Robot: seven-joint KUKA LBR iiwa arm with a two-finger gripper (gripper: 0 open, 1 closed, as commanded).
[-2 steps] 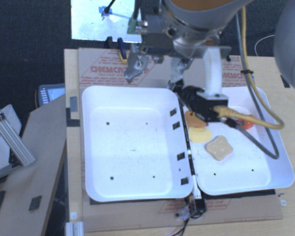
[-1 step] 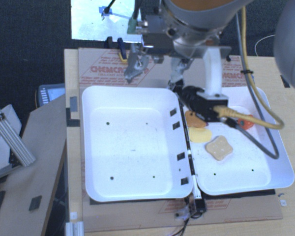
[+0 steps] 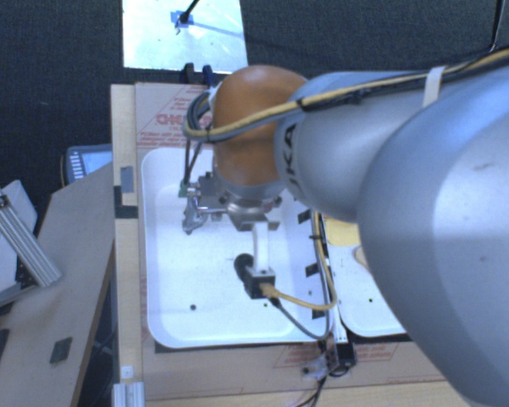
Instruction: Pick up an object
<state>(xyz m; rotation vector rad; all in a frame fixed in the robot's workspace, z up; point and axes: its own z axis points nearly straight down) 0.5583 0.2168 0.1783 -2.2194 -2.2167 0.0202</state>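
From the camera view above the bench, the big grey arm (image 3: pixel 424 185) sweeps in from the right and takes up most of that side. It bends at the orange band (image 3: pixel 250 121), and from there the wrist points straight down.

The gripper (image 3: pixel 231 209) hangs below the band, over the far half of the left bin (image 3: pixel 165 253), closer to its far edge than its near one. From this angle the wrist hides its working end, so I cannot tell whether it is open or closed. I see nothing held in it, and cannot tell if it touches the bin floor.

The left bin's white floor shows only a tiny dark speck (image 3: pixel 192 306) toward the near-left corner, too small to identify.

The right bin (image 3: pixel 369 316) lies mostly behind the arm, with just its near-left corner and a strip along its left edge showing. A pale yellow object (image 3: pixel 343 232) sits in that strip against the left wall, well apart from the gripper and half hidden by the arm.

Both bins rest on a cardboard sheet (image 3: pixel 161 113) with red print.
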